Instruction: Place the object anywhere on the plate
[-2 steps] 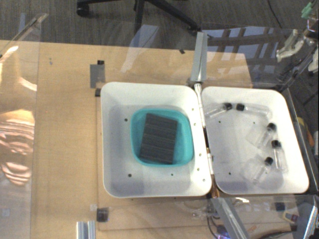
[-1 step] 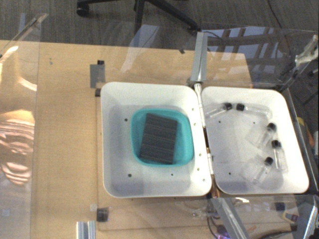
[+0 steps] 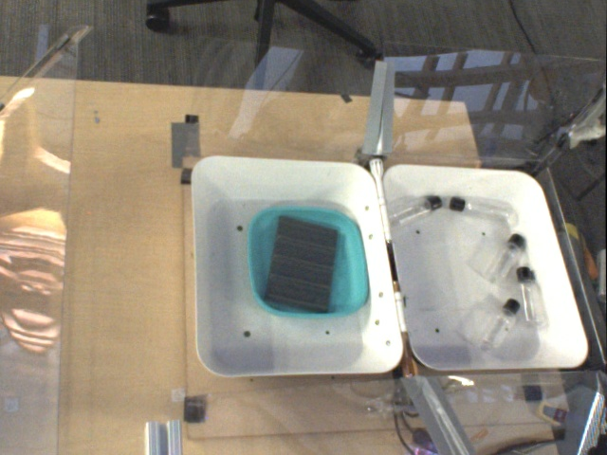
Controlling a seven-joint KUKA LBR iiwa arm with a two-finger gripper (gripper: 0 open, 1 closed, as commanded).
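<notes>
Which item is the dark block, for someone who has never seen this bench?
Start at the left white bin. A teal plate sits in its middle, and the dark ribbed block lies flat on it. Unlike the clear black-capped tubes in the right bin, it is opaque, rectangular and grooved.

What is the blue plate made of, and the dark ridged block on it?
The plate looks like smooth teal plastic: even colour, rounded corners, a soft sheen. The block looks like matte dark grey foam or rubber: dull, no shine, with ridges across its top. Which one, the view can't settle.
</notes>
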